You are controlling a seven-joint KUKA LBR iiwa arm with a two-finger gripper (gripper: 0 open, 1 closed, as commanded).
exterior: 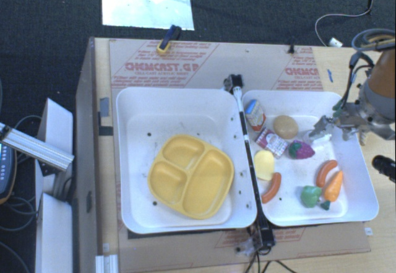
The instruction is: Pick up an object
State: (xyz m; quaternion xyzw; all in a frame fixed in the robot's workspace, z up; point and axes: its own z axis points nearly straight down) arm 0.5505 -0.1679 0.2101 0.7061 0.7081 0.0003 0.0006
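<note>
Above right bin (365, 203), end effector (324, 129)

A grey robot arm reaches in from the right, its tool (326, 127) poised over the right bin (365, 203) beside a purple toy (301, 150). The bin also holds a can (254, 113), a tan potato (285, 126), a yellow block (264, 164), a sausage (271, 187), a green pepper (310, 195) and a carrot (333, 186). A yellow divided plate (191, 175) lies in the left bin (133, 142) on the table (99, 160).
</note>
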